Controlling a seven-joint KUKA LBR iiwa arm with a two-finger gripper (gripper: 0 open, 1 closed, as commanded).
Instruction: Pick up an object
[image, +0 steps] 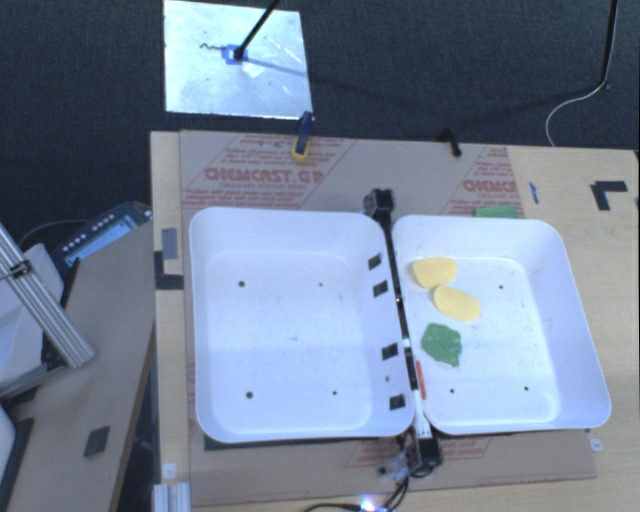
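Two shallow white bins lie side by side on the bench. In the right bin (560, 300), near its left wall, rest two flat yellow pieces: one (434, 271) higher up and another (457, 303) just below and to the right of it. A green piece (442, 343) lies a little lower, apart from the yellow ones. The left bin (290, 320) shows bare white floor with a few small dark dots.
Black clips (380, 262) run down the seam between the bins. A shiny metal plate (237, 58) lies beyond the bench at the top. A grey rail and a remote-like device (100, 232) sit at the left. A white cable (585, 95) curls at top right.
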